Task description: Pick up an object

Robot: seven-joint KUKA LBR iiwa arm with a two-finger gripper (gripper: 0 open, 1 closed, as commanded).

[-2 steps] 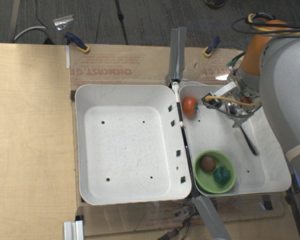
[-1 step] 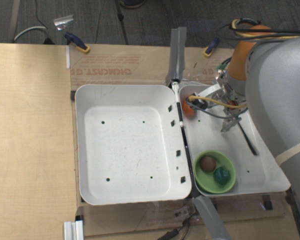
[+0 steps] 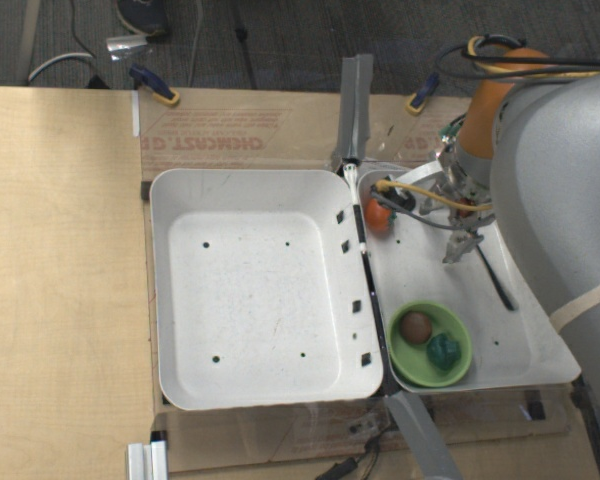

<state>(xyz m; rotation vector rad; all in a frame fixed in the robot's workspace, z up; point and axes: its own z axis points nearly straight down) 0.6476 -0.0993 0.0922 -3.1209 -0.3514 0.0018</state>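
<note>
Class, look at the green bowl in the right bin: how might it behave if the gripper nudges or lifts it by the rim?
The green bowl looks light and rigid, so it would probably slide. The brown ball and teal object inside could shift, perhaps tipping it during a rim lift.

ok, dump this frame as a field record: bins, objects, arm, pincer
left bin: shallow white plastic bin, dark dots on its floor
right bin: shallow white plastic bin, holds all the objects
bowl: round green plastic bowl, near front of right bin
bowl contents: brown ball and crumpled teal object
loose object: small orange-red item, far left corner of right bin
arm: grey arm, reaching in from the right
pincer, above right bin floor, nothing seen between its fingers
</note>
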